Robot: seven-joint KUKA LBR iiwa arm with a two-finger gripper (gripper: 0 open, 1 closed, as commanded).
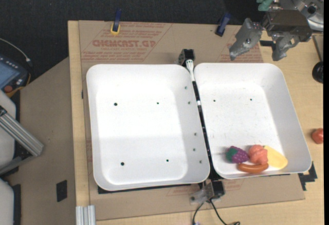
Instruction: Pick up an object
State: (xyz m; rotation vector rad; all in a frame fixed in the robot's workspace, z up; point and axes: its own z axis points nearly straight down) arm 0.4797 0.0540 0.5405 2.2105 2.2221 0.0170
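Observation:
Several small toy foods lie in the near corner of the right bin (247,111): a purple grape bunch (237,154), an orange-red lumpy piece (258,154), a yellow piece (276,159) and a red-brown sausage (252,167). My gripper (259,50) hangs high above the far edge of the right bin, well away from the toys. Its two grey fingers (241,44) are spread wide apart with nothing between them.
The left bin (139,121) lies beside the right one on a cardboard sheet (128,39). Blue clamps (116,22) hold the sheet's far edge. An orange object (317,136) rests on the bench right of the bins.

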